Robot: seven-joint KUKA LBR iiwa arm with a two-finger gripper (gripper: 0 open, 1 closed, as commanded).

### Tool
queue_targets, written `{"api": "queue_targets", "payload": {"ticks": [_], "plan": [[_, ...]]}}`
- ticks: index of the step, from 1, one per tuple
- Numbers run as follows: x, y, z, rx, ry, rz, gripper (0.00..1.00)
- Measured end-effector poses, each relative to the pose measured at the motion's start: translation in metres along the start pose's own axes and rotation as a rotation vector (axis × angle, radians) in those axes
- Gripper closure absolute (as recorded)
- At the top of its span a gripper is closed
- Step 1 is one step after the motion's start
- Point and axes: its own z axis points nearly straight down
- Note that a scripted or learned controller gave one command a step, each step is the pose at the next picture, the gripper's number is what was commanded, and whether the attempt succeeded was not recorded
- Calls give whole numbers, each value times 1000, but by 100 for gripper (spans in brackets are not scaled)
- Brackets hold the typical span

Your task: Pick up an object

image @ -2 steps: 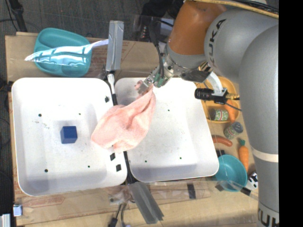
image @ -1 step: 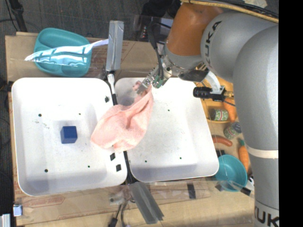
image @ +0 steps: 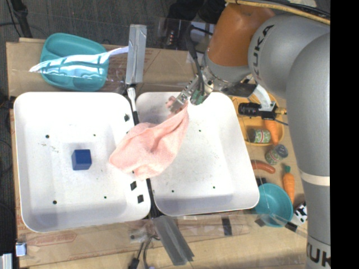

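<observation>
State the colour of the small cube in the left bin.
Blue. The cube stands out against the white left bin in the camera view.

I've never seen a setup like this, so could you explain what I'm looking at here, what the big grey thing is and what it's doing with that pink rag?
The big grey machine is a robot arm reaching in from the right. One camera looks down at a slant on a bench with two shallow white bins. At the arm's tip, the gripper pinches a corner of the pink cloth, which hangs from it and drapes across the divide between the right bin and the left bin. A small blue cube sits in the left bin. Toy vegetables lie beside the right bin.
</observation>
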Motion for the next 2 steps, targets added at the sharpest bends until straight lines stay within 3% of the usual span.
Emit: {"api": "queue_targets", "payload": {"ticks": [1, 2], "plan": [[-1, 5, -4, 0, 1, 23, 100], [1, 9, -1, 2, 3, -50, 100]]}}
